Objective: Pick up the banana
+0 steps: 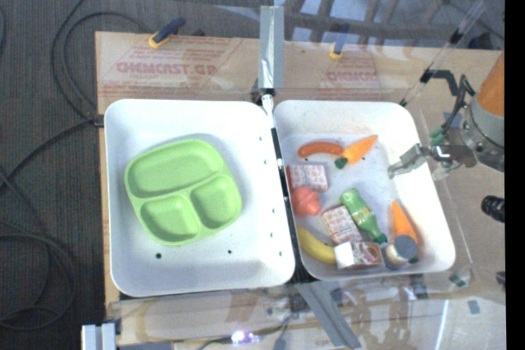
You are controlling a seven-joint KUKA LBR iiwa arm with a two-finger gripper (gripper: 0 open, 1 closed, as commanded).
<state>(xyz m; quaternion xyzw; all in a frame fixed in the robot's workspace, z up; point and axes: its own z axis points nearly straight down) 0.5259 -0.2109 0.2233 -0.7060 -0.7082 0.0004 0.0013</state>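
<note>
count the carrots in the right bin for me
2: one carrot near the bin's far side beside the sausage, another carrot near the right wall. More could hide under the pile.

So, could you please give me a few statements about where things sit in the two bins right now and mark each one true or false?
1. The banana lies in the right bin. True.
2. The green tray sits in the right bin. False: it is in the left bin.
3. The gripper is lifting the banana. False: it hangs apart from it, over the right bin's right side.
4. The green bottle lies in the same bin as the banana. True.
</note>
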